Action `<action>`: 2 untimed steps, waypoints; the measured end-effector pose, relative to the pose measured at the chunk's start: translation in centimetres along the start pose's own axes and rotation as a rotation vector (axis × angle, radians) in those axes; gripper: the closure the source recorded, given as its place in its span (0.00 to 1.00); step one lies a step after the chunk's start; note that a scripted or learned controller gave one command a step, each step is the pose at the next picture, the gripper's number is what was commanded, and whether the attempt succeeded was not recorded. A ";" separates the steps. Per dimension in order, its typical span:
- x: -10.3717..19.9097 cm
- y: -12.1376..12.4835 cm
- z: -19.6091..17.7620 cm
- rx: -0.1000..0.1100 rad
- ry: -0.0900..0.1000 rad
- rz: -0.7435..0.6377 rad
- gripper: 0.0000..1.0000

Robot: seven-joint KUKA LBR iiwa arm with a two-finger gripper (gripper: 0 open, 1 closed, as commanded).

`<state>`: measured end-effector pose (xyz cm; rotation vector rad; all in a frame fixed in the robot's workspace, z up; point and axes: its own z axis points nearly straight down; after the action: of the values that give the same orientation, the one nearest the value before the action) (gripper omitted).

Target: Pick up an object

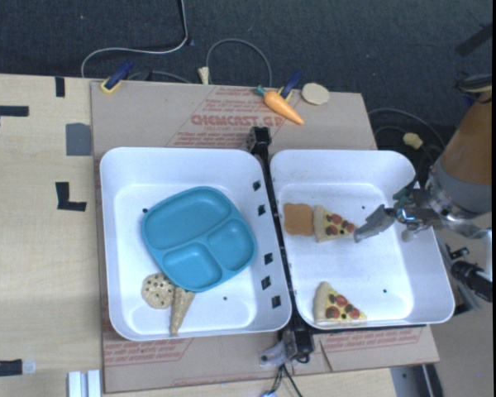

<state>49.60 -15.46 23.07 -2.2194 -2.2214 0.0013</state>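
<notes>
Pizza appears twice in the right bin [397, 168], taken here as the landmark: one toy slice [337, 304] lies close to the bin's near wall, its crust toward the divider, and a second toy pizza slice [332, 224] lies farther back, about mid-depth, touching a brown toast-like piece [298, 219] on the side nearer the divider. The gripper [370, 227] reaches into this bin from its right wall, its grey finger slanting down toward the tip of the farther slice, just beside it; whether it touches the slice cannot be told, and how far the fingers are parted cannot be told either, with nothing visibly held between them. The arm's orange band [471, 143] shows above the bin's right rim. Left of the right bin, across the black divider, the left bin [116, 172] holds a blue sectioned plate [198, 236] tilted across its middle, with a toy cookie [157, 290] and a toy ice-cream cone [180, 308] at the plate's near edge, the cone partly under it. Beyond the right bin's far wall, on the cardboard sheet [223, 118], lie a toy carrot [281, 106] and a pale round piece [316, 94].
</notes>
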 end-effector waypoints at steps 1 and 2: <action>3.6 4.3 10.1 0.006 0.002 -0.004 0.00; 5.0 8.9 14.3 -0.005 -0.006 -0.001 0.00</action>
<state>58.52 -10.43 8.73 -2.2242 -2.2279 0.0024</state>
